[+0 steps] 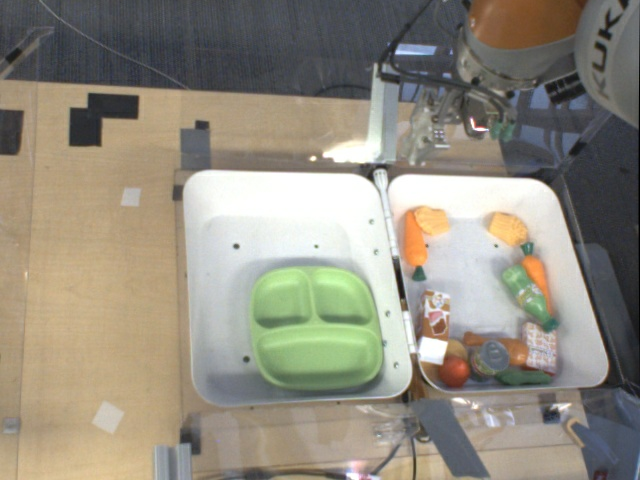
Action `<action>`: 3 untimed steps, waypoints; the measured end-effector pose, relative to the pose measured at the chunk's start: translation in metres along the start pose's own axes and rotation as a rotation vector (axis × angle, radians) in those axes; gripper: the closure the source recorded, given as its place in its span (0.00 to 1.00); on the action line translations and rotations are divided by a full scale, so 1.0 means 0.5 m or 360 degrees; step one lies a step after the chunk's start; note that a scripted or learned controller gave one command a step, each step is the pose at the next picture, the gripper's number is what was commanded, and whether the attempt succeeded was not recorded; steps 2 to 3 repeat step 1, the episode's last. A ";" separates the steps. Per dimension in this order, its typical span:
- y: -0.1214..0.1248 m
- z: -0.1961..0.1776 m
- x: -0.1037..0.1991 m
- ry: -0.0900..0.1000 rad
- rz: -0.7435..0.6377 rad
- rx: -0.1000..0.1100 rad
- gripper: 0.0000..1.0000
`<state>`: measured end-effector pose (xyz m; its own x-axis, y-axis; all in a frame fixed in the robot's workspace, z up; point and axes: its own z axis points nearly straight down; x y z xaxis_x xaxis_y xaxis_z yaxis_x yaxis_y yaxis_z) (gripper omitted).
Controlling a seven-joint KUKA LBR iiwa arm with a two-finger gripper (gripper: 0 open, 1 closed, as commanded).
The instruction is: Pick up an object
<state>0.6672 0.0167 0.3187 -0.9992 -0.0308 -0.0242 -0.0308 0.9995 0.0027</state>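
Scattered in the right-hand shallow white bin (570, 230), all on the near side of the two-finger gripper (455, 128) and apart from it: a heap of small toy foods.

Closest to the gripper, just nearer the camera than it: a pale orange lumpy bread-like piece (432, 220), touching the top of an orange plastic carrot with a green tip (414, 240) that lies along the bin's left wall. To the arm's side of those, a second yellow-orange lumpy piece (508, 228). Nearer still on that side, a smaller orange carrot (537, 273) pressed against a green plastic bottle (527, 296).

Farther from the gripper, toward the bin's near rim: a small brown-and-white carton (436, 314), a white cube (432, 349) below it, a red round tomato (455, 372), a grey-blue tin can (489, 357), a red-and-white patterned packet (541, 347) and a dark green flat piece (521, 376), crowded together and mostly touching.

Gripper itself poised over the bench just past the right bin's far rim, under the arm's orange band (520, 8); wide or narrow, cannot tell from this slant.

Well off to the far side from the arm, in the left-hand shallow white bin (215, 218): a light green plastic divided plate (316, 328), flat on the floor of the bin.

Beneath both bins, the pale wooden bench (90, 298).
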 end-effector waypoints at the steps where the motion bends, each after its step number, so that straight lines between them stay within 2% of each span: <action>1: -0.158 0.206 0.076 0.0036 -0.0068 0.0005 1.00; 3: -0.158 0.206 0.076 0.0036 -0.0068 0.0005 1.00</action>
